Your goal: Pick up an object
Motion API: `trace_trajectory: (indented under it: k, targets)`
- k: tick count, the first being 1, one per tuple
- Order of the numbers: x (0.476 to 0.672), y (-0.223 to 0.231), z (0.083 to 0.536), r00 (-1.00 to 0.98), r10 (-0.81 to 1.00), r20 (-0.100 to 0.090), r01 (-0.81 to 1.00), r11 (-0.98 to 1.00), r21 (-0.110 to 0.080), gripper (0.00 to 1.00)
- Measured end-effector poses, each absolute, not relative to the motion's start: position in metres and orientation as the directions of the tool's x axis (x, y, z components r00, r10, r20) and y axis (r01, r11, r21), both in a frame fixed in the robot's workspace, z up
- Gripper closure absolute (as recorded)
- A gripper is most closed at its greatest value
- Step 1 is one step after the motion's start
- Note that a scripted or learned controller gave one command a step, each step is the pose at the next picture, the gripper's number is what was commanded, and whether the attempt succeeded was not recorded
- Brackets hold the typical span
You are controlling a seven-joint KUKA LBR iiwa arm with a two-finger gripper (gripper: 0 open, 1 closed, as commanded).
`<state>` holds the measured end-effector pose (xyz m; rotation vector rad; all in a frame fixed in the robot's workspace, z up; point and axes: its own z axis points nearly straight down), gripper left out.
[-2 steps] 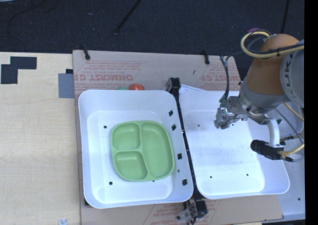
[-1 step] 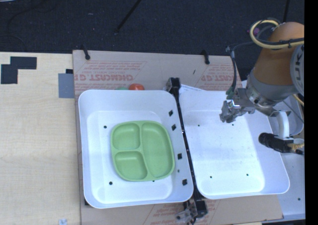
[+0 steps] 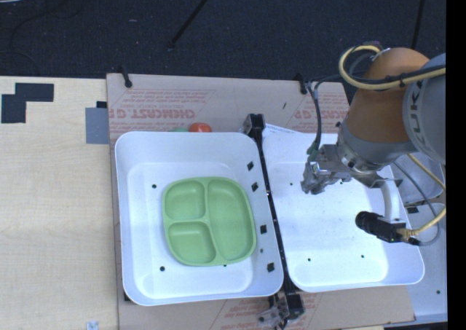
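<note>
The right bin (image 3: 342,270) sits at about four o'clock in the frame, its white floor bare near the front rim. Over it, at roughly three o'clock, the gripper (image 3: 314,181) hangs low above the bin's upper-left part, reached in from the right by the grey arm with its orange band (image 3: 389,95) rising behind toward two o'clock. Whether the jaws are spread or pressed together cannot be told; nothing is seen pinched there. A black fitting (image 3: 378,225) juts out beside the arm over the bin's right side.

The left bin (image 3: 138,175) lies at about seven o'clock, touching the right one along a black divider. In its middle rests a green divided plate (image 3: 209,219) with three compartments, well apart from the gripper. Beyond the left bin's far rim, near twelve o'clock, a small orange-red object (image 3: 199,128) peeks out on the cardboard (image 3: 218,103).
</note>
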<state>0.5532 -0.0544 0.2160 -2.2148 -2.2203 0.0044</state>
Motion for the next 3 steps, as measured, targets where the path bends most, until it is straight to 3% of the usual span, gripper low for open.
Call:
trace_trajectory:
  k: [2, 3]
  targets:
    - [0.532, 0.037, 0.224, -0.004, 1.0, 0.002, 1.0, 0.004, -0.005, 1.0]
    - [0.507, 0.088, 0.217, -0.004, 1.0, 0.001, 1.0, 0.004, -0.007, 1.0]
